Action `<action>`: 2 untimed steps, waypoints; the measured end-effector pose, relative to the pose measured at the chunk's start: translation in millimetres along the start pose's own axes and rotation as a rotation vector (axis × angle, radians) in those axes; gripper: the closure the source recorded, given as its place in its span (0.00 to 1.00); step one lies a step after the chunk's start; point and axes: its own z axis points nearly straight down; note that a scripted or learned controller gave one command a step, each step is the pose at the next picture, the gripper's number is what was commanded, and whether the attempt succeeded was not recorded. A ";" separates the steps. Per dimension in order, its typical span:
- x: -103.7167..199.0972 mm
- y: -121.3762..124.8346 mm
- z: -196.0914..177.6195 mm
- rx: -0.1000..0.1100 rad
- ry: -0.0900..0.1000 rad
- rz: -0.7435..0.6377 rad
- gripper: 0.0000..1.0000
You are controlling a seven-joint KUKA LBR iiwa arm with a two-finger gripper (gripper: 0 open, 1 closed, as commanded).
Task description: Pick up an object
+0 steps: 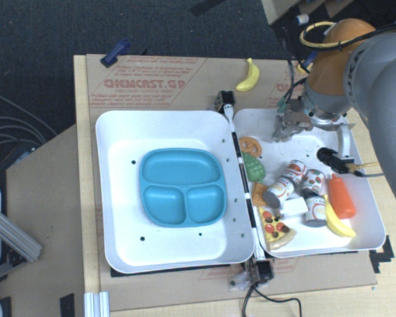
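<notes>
Objects: lying heaped in the right bin — below and apart from the gripper.
Gripper: hanging low — grip state, cannot tell.

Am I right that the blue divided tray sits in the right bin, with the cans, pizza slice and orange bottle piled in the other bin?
Not quite. The camera view shows the blue divided tray in the left bin, not the right. The cans, pizza slice and orange bottle are piled in the other bin, the right one.
</notes>
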 end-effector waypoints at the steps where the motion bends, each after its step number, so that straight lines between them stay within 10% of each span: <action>1: 0.0 -0.1 0.1 0.000 0.000 0.000 0.00; 2: -4.6 -0.5 10.4 0.002 0.000 0.000 0.00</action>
